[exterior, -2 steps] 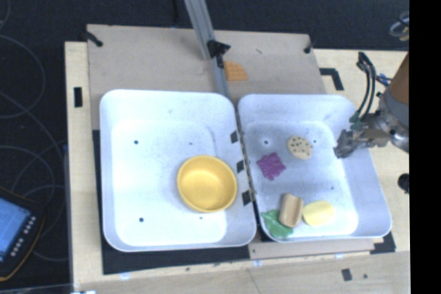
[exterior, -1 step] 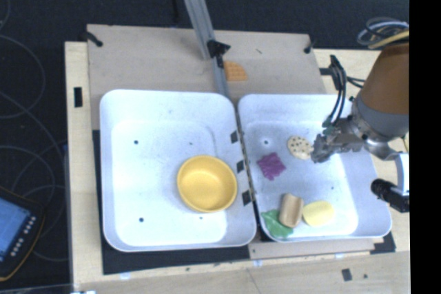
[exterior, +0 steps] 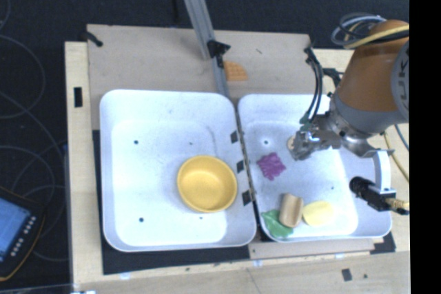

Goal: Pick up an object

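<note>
Camera view: fixed above the desk [exterior: 79, 148], looking down at a slant on two white bins side by side.
Left bin [exterior: 138, 113]: holds a yellow bowl [exterior: 207, 183], sitting upright near the divider between the bins.
Right bin [exterior: 275, 113]: holds a purple block [exterior: 271, 165] toward its middle, and along the near wall a tan cylinder [exterior: 291, 209], a pale yellow lump [exterior: 318, 213] and a green scrap [exterior: 274, 223] tucked partly under the cylinder.
Arm: reaches in from the right, orange band above the wrist, leaning over the right bin.
Pincer [exterior: 302, 145]: hangs low over the right bin, just to the right of the purple block; nothing is visible between its tips.
Pincer state: cannot tell whether it is released or clenched, since the metal parts blur together at this angle.
Task's thing: my guess is the purple block, as it lies nearest the pincer; it rests on the bin floor, apart from the tips.
Progress: judged early, nothing lifted yet.
Risk one: the pincer stands off to one side of the block, so a straight descent could meet bare floor.
Risk two: a tip could clip the block's edge and shove it toward the divider.
Risk three: the block looks small and irregular, so a grip may slip.
Risk four: the three items by the near wall crowd each other, so a grasp there may catch two at once.
</note>
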`<action>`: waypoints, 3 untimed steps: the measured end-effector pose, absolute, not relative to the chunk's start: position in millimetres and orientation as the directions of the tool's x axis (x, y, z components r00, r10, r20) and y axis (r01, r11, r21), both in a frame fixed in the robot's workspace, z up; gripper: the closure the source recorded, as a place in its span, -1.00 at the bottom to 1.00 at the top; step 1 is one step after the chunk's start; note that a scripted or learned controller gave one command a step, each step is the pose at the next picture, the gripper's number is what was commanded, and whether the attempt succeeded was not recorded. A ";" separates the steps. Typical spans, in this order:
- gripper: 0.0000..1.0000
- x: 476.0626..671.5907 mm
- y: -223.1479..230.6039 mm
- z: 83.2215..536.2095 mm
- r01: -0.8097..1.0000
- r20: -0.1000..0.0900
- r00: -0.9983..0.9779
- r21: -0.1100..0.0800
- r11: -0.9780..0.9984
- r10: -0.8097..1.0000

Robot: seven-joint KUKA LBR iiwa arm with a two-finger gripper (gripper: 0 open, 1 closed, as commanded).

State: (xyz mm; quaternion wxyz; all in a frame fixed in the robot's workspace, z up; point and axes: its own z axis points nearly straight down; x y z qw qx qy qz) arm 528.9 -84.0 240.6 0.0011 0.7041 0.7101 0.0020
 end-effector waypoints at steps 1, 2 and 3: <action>1.00 534.9 -30.5 249.2 1.000 0.002 -0.009 0.003 0.009 1.000; 1.00 523.9 27.2 243.4 1.000 0.001 -0.008 0.000 0.008 1.000; 1.00 520.9 69.9 240.9 1.000 0.001 -0.008 0.000 0.008 1.000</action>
